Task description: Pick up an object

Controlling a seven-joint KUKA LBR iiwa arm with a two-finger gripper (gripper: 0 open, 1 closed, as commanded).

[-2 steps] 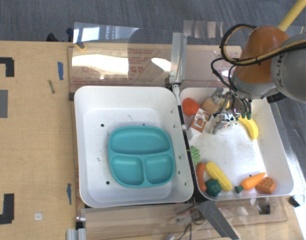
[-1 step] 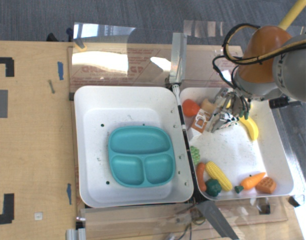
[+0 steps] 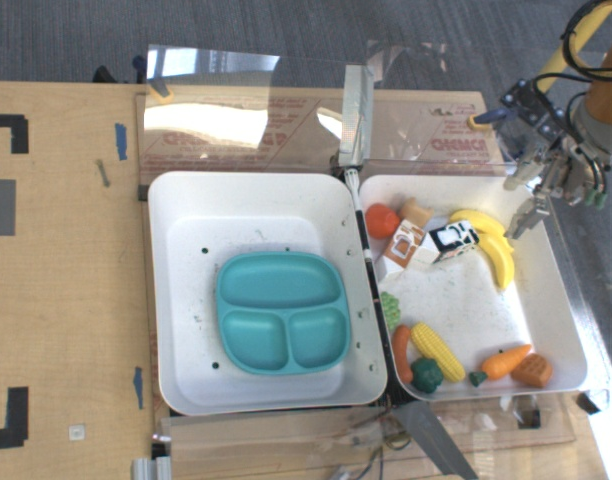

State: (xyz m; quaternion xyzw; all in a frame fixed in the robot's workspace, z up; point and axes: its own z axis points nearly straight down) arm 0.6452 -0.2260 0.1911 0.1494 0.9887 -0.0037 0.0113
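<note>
We see the pickable items crowded in the right bin (image 3: 561, 298): a banana (image 3: 494, 245) at the far side just beside a small black-and-white box (image 3: 452, 239), a tomato (image 3: 382, 219), corn (image 3: 437, 353) and a carrot (image 3: 505, 361) nearer. The hand (image 3: 551, 190) hangs over the bin's far right corner, nothing between its fingers, which look parted, though we can't really tell as it's small and blurry. Our worry is that the tight pile means a descent may clip the rim or nudge neighbours and close on nothing; the left bin (image 3: 176, 268) has a teal tray (image 3: 282, 310).
</note>
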